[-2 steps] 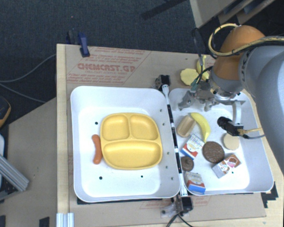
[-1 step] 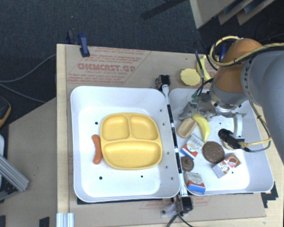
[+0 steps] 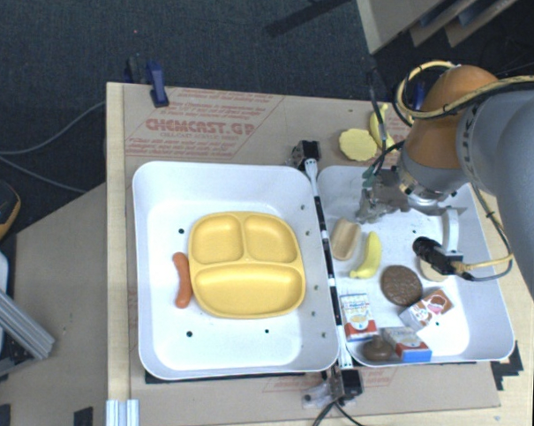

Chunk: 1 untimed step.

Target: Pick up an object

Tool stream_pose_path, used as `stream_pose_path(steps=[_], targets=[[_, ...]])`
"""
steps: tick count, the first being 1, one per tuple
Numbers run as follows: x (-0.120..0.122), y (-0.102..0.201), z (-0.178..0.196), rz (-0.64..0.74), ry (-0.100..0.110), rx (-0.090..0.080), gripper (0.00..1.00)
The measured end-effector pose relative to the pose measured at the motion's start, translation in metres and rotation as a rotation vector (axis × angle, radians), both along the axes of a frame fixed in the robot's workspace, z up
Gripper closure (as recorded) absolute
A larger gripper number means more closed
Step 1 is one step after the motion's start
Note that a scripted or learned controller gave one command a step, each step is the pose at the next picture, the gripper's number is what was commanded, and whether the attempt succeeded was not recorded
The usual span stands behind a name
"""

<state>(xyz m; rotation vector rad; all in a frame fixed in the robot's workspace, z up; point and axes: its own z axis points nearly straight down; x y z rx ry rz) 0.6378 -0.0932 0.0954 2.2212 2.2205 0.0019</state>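
My gripper (image 3: 370, 209) hangs over the back left part of the right bin (image 3: 487, 336), just above and right of a tan bread roll (image 3: 344, 239). A yellow banana (image 3: 368, 256) lies beside the roll. Further forward in that bin are a brown round cookie (image 3: 401, 285), a small red-and-white carton (image 3: 357, 314), a red-and-white packet (image 3: 432, 308) and a blue-and-red box (image 3: 411, 348) next to a dark brown piece (image 3: 378, 348). Nothing shows between the gripper's fingers.
The left bin (image 3: 156, 326) holds a yellow divided plate (image 3: 245, 264) and an orange sausage (image 3: 183, 279) at the plate's left. A yellow lump (image 3: 358, 145) lies on the bench behind the right bin. The grey arm with its orange band (image 3: 448, 118) crosses the right bin's back.
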Motion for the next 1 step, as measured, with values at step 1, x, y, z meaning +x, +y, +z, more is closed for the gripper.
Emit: stream_pose_path(steps=[1], targets=[[-0.0002,0.0001,-0.0006,0.0,0.001,0.0,0.0]])
